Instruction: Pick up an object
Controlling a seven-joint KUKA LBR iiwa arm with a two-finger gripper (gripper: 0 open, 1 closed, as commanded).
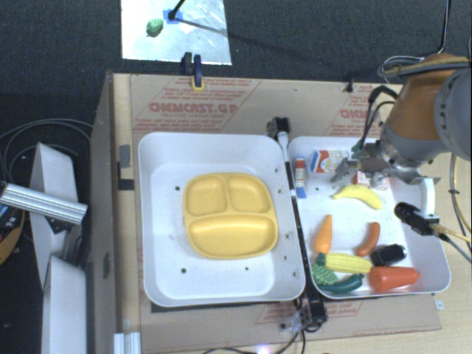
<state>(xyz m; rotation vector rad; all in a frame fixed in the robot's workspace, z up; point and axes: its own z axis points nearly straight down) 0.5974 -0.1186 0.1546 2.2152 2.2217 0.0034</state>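
While I am watching from above, the right bin (441, 268) is sitting crowded along its 6 o'clock wall, where a corn cob (346, 263), a green pepper (341, 284), a red pepper (393, 276) and a black block (388, 254) are lying packed together. Open floor is showing around the banana (359, 195), toward the bin's centre. The left bin (162, 168) is carrying a yellow divided plate (229, 215) with bare margins on all sides. Both bins are resting on the cardboard-covered worktop (221, 102).

The arm (428, 116) is reaching in from 3 o'clock, its wrist bending down over the right bin's 12 o'clock half. The pincer (352, 169) is hovering just at 11 o'clock of the banana, near a small carton (321, 161). I am seeing nothing between its fingers, and I cannot tell how far apart they are standing.

The banana is lying flat, its long axis running from 9 to 4 o'clock, curved ends dipping toward 6. An orange carrot (323, 234) and a sausage (368, 239) are lying at 6 o'clock of it.
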